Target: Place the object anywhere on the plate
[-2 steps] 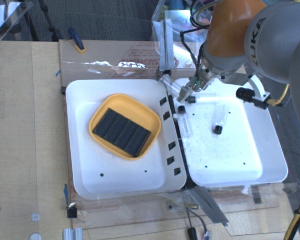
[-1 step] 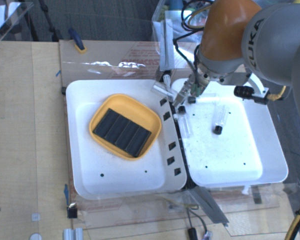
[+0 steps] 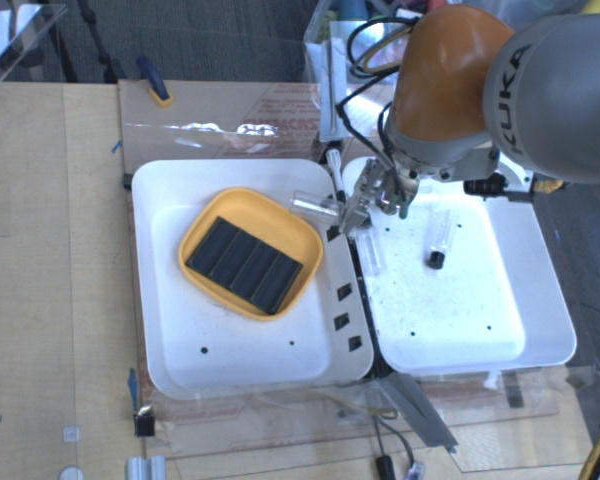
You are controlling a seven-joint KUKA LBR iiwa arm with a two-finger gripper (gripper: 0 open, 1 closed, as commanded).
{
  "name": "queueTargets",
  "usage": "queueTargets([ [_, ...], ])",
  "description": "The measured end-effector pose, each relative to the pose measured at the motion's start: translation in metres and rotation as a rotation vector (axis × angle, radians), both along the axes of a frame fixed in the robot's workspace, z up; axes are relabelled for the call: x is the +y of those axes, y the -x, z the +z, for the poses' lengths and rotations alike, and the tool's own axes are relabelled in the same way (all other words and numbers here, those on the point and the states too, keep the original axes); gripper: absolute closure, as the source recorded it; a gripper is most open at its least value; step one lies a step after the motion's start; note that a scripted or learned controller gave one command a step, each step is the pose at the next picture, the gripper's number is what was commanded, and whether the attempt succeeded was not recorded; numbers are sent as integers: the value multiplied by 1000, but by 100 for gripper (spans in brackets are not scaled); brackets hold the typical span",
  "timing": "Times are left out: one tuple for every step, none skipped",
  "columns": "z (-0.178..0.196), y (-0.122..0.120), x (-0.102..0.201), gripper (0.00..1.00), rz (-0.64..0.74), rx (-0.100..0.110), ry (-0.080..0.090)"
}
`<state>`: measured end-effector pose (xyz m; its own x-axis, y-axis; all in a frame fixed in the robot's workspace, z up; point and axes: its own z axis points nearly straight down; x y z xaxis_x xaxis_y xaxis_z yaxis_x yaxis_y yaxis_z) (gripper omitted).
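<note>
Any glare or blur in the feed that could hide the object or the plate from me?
Camera view: glare streaks the clear sheet behind the left bin; both white bins look washed out; the yellow plate and dark slab on it are sharp; the gripper is slightly soft, and the small clear tube in the right bin is faint against white.

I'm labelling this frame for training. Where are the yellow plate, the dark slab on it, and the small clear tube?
yellow plate (image 3: 305, 236): camera view, bare right rim.
dark slab (image 3: 244, 264): camera view, its middle.
clear tube (image 3: 439, 240): camera view, mid-body, right bin.
</note>
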<state>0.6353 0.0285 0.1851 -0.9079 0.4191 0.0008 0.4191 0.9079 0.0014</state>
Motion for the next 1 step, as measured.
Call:
queueTargets([
  [0, 0, -1, 0, -1, 0, 0],
])
